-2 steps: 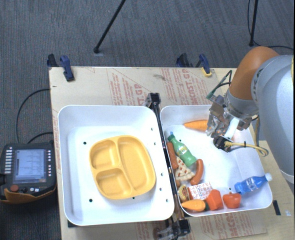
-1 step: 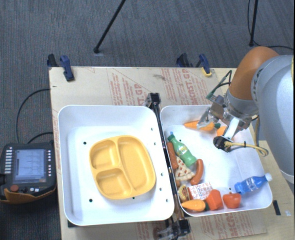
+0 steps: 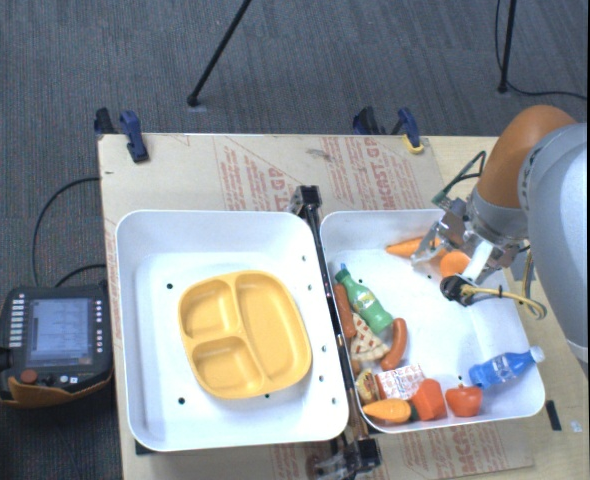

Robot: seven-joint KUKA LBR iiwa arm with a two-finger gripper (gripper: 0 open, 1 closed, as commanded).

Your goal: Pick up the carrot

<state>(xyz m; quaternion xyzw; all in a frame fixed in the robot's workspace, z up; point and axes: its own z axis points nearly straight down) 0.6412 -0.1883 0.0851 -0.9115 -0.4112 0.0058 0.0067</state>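
So my gripper (image 3: 462,256) is down in the right bin (image 3: 430,223), over at the right side of the frame, sitting right at the carrot (image 3: 407,247). The carrot lies near the bin's upper wall, pointing left, and its fat end disappears under my fingers; there's another orange bit (image 3: 455,263) showing right between them, but honestly I can't tell whether I'm clamped on anything or just hovering with the fingers apart.

Rest of that bin is pretty crowded toward the lower left: a green bottle (image 3: 367,303) lying slanted, a hot dog (image 3: 397,342) just beside it, a pizza slice (image 3: 367,348), a small white packet (image 3: 399,379), a second carrot (image 3: 387,410) along the bottom wall, plus a red-orange pepper (image 3: 429,400) and a tomato (image 3: 463,400). A blue water bottle (image 3: 501,367) lies at the lower right corner.

The left bin (image 3: 145,268) holds a yellow divided plate (image 3: 243,334). Nothing sits on top of my carrot.
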